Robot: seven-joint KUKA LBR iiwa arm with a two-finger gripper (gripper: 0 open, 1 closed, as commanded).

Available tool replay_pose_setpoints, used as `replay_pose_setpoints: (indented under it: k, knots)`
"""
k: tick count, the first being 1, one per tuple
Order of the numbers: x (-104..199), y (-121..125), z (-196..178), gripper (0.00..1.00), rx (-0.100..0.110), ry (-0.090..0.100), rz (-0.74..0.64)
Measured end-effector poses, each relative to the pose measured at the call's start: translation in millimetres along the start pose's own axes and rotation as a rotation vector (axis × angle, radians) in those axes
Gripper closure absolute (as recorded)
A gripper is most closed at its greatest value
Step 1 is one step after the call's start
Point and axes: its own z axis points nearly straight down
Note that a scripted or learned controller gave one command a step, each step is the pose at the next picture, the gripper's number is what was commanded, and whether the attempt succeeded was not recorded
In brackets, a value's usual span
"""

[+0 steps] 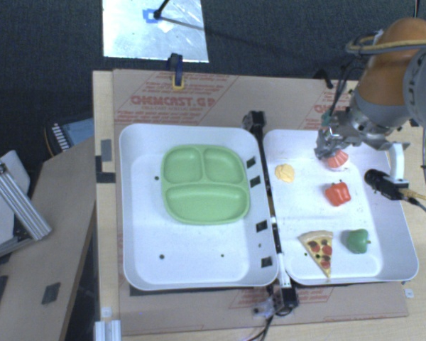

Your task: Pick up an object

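Note:
In the right bin lie a small yellow piece, a red pepper, a green pepper, a pizza slice and a red and white object near the far wall. My gripper hangs directly over the red and white object, its dark fingers reaching down to the object's top. The arm comes in from the right, with its orange band above the wrist.
The left bin holds a green divided plate. A black divider with clips runs between the bins. A black fitting sticks out at the right bin's right side.

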Motion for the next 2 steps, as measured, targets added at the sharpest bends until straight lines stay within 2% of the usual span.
replay_pose_setpoints:
  k: [1,2]
  knots:
    - [-2,-6,-61,1.00,-0.001,-0.001,0.000]
    - [45,-24,-46,1.00,0.005,0.000,-0.002]
